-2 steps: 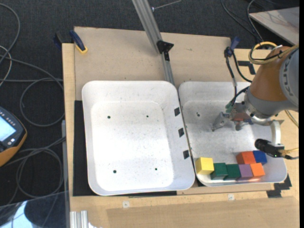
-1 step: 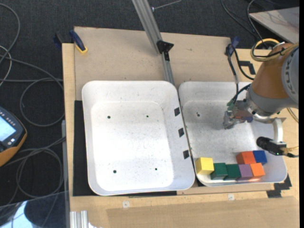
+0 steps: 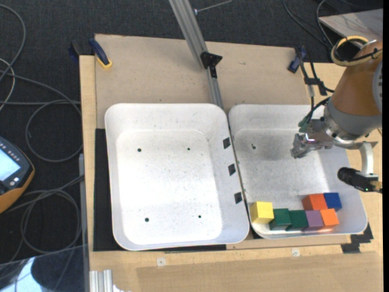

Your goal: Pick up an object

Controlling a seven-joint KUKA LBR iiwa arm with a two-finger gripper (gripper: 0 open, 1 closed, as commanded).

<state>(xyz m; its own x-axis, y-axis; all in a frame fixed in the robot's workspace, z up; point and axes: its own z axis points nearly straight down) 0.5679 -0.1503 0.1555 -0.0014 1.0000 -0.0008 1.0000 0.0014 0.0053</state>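
I saw the tan tabletop [image 3: 158,66] carrying 2 shallow white bins side by side: left bin [image 3: 112,181], right bin [image 3: 273,111].

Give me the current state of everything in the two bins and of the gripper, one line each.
Gripper: over the right bin's upper part, apart from the blocks, nothing seen in it.
Right bin: holds all the blocks along its near edge.
Yellow block: leftmost of the cluster.
Green blocks: side by side, right of the yellow one.
Purple block: right of the green ones.
Orange blocks: at the cluster's right end.
Blue block: behind the orange ones.
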